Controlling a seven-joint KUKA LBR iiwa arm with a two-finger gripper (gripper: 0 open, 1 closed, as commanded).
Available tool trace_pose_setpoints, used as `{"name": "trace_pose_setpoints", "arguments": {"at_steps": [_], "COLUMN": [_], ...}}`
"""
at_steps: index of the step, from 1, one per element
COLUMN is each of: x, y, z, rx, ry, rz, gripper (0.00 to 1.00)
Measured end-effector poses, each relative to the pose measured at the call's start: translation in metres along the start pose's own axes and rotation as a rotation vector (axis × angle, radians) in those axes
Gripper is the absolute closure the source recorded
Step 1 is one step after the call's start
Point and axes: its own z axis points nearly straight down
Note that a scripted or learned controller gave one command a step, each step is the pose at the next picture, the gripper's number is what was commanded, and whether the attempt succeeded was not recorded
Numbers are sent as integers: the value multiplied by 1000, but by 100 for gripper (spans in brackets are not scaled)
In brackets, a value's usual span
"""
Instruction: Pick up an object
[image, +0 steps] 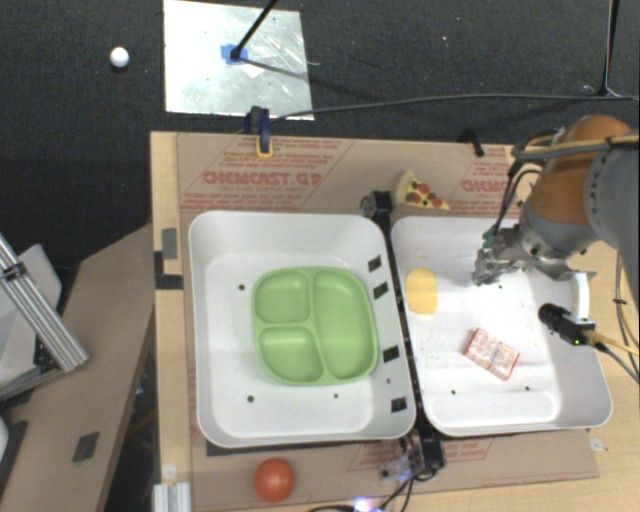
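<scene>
the gripper (487, 268) hangs low over the back part of the right bin (585, 405), and it is small, dark and blurred against the white floor, so whether it is wide or narrow cannot be told; nothing can be made out in it. the arm (575, 195) behind it is cut off by the right edge of the view, with cables looping over its orange band. in the same bin a pale yellow block (422, 292) lies near the left wall, apart from the gripper and to its left, and a small pink-and-white packet (491, 353) lies tilted toward the middle of the floor; the print on that packet is too small to read. the left bin (215, 400) holds a green divided plate (313, 324) with three compartments, lying flat near its centre. both bins sit on a brown board (330, 165) whose red lettering reads "chemcast gp", repeated in smaller lines that are not legible. a toy pizza slice (421, 192) rests on the board just behind the right bin, and a blue and yellow clamp (260, 130) grips the board's back edge. an orange-red ball (274, 479) sits on the board in front of the left bin, and a small white ball (120, 57) lies on the dark cloth at the upper left, near a shiny sheet (235, 60).
</scene>
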Motion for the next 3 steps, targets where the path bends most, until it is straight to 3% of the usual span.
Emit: {"name": "trace_pose_setpoints", "arguments": {"at_steps": [3], "x": [-1], "y": [0], "z": [-133], "rx": [-2], "ry": [0], "rz": [0], "gripper": [100]}}
